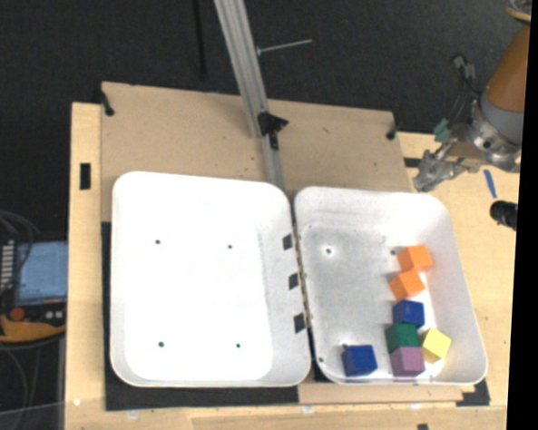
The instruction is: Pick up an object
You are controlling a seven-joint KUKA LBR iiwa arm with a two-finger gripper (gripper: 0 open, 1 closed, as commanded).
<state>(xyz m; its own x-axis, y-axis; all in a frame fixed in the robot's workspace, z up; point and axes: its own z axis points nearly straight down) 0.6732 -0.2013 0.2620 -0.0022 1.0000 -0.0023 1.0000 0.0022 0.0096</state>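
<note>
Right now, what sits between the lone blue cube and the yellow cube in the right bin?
In the camera view, the purple cube lies between the blue cube and the yellow cube, with the green cube just above that line.

Two shallow white bins on the bench: left bin (pixel 152 202) and right bin (pixel 360 215). Seven blocks counted: two orange (pixel 416 258), two blue (pixel 359 360), one green (pixel 402 336), one yellow (pixel 436 343), one purple (pixel 407 360).
</note>
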